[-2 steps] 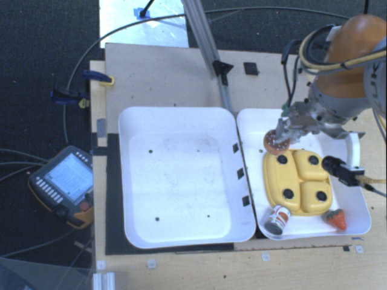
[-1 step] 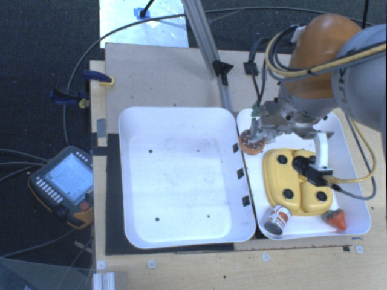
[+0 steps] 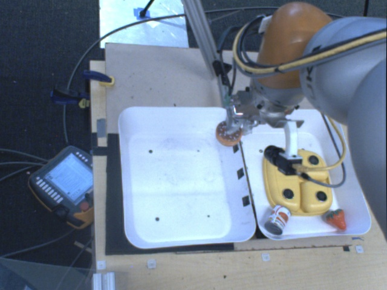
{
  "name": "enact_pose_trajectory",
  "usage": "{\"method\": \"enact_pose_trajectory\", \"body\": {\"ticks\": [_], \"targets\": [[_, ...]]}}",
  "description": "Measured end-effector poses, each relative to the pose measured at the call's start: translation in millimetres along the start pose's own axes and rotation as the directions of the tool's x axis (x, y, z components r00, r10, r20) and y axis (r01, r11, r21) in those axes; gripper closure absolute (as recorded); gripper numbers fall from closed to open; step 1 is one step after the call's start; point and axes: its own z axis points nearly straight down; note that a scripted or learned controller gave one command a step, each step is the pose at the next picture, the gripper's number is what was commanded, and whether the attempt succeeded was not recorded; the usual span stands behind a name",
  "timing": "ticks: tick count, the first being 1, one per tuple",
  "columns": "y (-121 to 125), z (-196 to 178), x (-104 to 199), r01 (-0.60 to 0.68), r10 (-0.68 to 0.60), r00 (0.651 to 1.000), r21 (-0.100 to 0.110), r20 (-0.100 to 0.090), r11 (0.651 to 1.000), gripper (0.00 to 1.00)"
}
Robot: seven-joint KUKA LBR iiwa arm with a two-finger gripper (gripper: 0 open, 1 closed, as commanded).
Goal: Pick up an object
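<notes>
The end effector [image 3: 232,127] hangs over the divide between the two bins, at the upper right corner of the left bin [image 3: 175,186]. Directly below its tip sits a small brown disc [image 3: 227,137], at that bin's right rim. Whether the end effector is open, closed, or gripping the disc cannot be determined from here; the two look to be touching or nearly so.

The disc reads as round, face up, with a rough speckled top. No long axis and no pointing direction can be made out.

The right bin [image 3: 357,189] contains three items:
- A yellow moulded piece [image 3: 302,189] with dark round holes, its long axis running from the far side to the near side of the bin.
- A small can [image 3: 277,218], tilted, at the near left corner, just beside the yellow piece.
- A red-orange item [image 3: 337,219] at the near right corner.

Both bins rest on a tan desk [image 3: 157,77]. Blue clamps [image 3: 97,77] grip its left edge. A handheld teach pendant [image 3: 63,183] lies on the dark floor to the left, among loose cables [image 3: 72,83].
</notes>
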Motion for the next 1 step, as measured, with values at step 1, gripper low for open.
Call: {"method": "enact_pose_trajectory", "body": {"ticks": [1], "targets": [[10.8,20.2,44.9,-0.002,0.002,1.0,0.003,0.001,1.0,1.0]]}}
